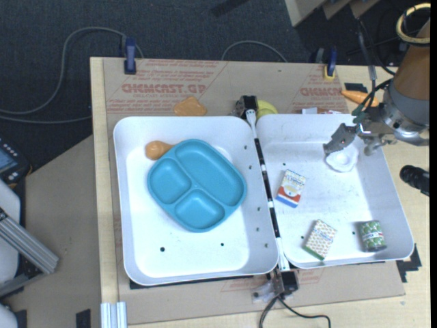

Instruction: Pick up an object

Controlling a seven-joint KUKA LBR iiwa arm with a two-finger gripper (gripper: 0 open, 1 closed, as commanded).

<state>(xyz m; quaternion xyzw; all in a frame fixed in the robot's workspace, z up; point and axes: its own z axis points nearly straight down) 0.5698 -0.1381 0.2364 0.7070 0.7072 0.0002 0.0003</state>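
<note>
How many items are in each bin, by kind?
Left bin:
Blue divided plate: 1
Orange piece at the plate's edge: 1

Right bin:
Small boxes or packets: 2 (white with red and blue; green patterned)
Green can: 1
White object under the gripper: 1

Total: 6

Camera view: single fixed camera above the bench (205, 80), looking down at a slant, set far enough back to take in both white bins (136, 251) whole.
</note>
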